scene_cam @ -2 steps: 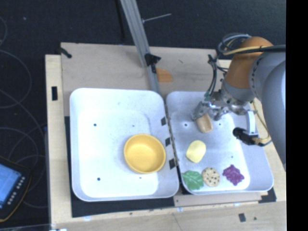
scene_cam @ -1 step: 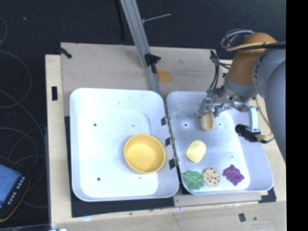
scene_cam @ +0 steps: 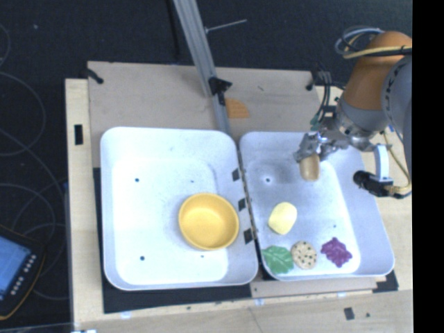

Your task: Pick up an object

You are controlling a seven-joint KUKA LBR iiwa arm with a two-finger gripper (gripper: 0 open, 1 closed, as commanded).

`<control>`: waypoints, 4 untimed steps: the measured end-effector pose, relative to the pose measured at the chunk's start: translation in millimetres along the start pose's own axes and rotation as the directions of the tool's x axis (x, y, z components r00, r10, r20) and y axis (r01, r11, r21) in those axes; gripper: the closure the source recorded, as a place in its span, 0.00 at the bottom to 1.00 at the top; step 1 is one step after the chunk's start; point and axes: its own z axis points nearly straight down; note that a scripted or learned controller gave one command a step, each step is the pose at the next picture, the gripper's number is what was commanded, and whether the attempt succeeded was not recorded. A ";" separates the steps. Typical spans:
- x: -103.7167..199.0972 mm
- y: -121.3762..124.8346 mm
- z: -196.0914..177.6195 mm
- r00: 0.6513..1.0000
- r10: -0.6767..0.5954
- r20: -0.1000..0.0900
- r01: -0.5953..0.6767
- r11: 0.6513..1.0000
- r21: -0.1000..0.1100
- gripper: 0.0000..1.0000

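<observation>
My gripper (scene_cam: 309,157) hangs over the far part of the right bin (scene_cam: 361,207), with the grey arm and its orange band reaching in from the right. A small tan block (scene_cam: 309,169) sits between the fingertips, lifted off the bin floor; the gripper is shut on it. Further forward in the same bin lie a pale yellow lemon-like piece (scene_cam: 282,218), a green leafy piece (scene_cam: 278,259), a round speckled cookie (scene_cam: 304,254) and a purple grape cluster (scene_cam: 336,251).
A yellow bowl (scene_cam: 208,221) stands in the left bin (scene_cam: 132,165) near the divider between the bins. A slanted metal rail (scene_cam: 196,47) rises behind the bins, with a small orange patch (scene_cam: 236,108) on the bench beside it.
</observation>
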 end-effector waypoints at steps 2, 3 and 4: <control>-3.4 -0.7 -92.2 1.000 -0.002 0.001 0.002 1.000 -0.002 1.00; 49.3 -22.2 -100.4 1.000 -0.007 -0.003 0.007 1.000 0.003 1.00; 96.9 -39.7 -87.4 1.000 -0.006 -0.002 0.006 1.000 0.006 1.00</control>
